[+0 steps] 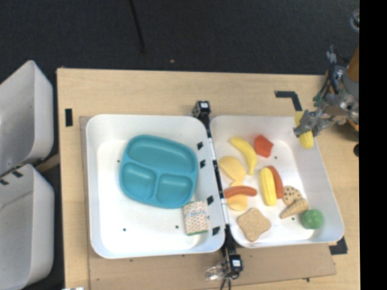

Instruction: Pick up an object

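Already the end effector (309, 125) pinches a small yellow plastic piece (307, 139) above the right white bin's (323, 180) far corner. Lifting should go slowly and vertically, as the grip looks marginal.

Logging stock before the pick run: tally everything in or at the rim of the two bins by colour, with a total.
Yellow pieces: 3
Yellow-and-red hot dogs: 2
Red piece: 1
Brown pieces: 3
Green ball: 1
Blue plate: 1
Pale packet: 1
Total: 12
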Available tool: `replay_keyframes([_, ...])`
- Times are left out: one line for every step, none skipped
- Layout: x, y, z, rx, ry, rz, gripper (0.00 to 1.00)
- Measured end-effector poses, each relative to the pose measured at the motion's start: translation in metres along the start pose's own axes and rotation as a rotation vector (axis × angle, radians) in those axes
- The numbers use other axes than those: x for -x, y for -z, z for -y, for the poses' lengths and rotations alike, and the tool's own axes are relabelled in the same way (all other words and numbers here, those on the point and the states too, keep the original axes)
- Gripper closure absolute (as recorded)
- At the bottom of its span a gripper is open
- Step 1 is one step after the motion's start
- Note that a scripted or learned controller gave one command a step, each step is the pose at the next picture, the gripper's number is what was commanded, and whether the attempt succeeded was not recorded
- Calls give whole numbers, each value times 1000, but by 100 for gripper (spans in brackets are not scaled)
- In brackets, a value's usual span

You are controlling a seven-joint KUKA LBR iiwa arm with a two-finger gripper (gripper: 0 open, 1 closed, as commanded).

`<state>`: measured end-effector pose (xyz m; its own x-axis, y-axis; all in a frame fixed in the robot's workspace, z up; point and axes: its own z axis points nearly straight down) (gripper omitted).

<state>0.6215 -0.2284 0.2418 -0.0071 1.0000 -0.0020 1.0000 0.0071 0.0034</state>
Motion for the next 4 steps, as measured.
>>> replay_keyframes([-50, -9, 13, -5, -3, -2, 100])
replay_keyframes([-98, -3, 28, -3, -2, -3, 100])
replay_keyframes([-153, 8, 34, -3, 0, -4, 100])
replay_keyframes([-203, 11, 32, -3, -1, -2, 100])
